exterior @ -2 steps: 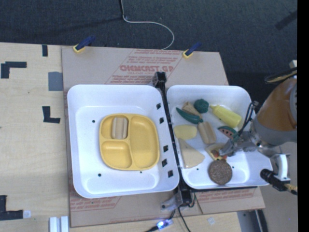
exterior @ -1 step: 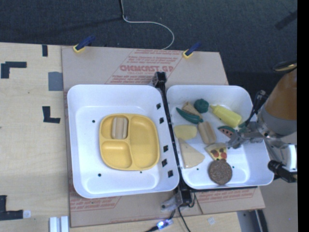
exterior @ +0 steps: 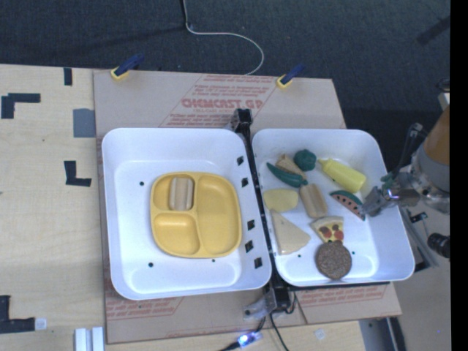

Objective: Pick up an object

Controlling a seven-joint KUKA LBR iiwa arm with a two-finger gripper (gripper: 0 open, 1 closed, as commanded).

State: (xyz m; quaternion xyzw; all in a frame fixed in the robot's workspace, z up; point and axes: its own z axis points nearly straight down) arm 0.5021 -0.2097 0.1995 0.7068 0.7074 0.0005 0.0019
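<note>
My gripper point(exterior: 376, 199) reaches in from the right and hangs over the right bin point(exterior: 380, 251), near its right wall. Just left of the gripper lies a watermelon slice point(exterior: 346, 202); whether they touch is unclear. The same bin holds a yellow bottle point(exterior: 342, 172), a dark green round piece point(exterior: 305, 159), a green pod point(exterior: 281, 175), a pale yellow lump point(exterior: 281, 199), a tan stick point(exterior: 314, 200), a cheese wedge point(exterior: 289, 234), a pizza slice point(exterior: 330, 230) and a brown cookie point(exterior: 333, 260).
The left bin point(exterior: 124, 254) holds a yellow divided plate point(exterior: 212, 225) with a tan bun point(exterior: 180, 192) in its upper left compartment. Both bins rest on a cardboard sheet point(exterior: 212, 101). A white cable point(exterior: 219, 35) runs behind the bench.
</note>
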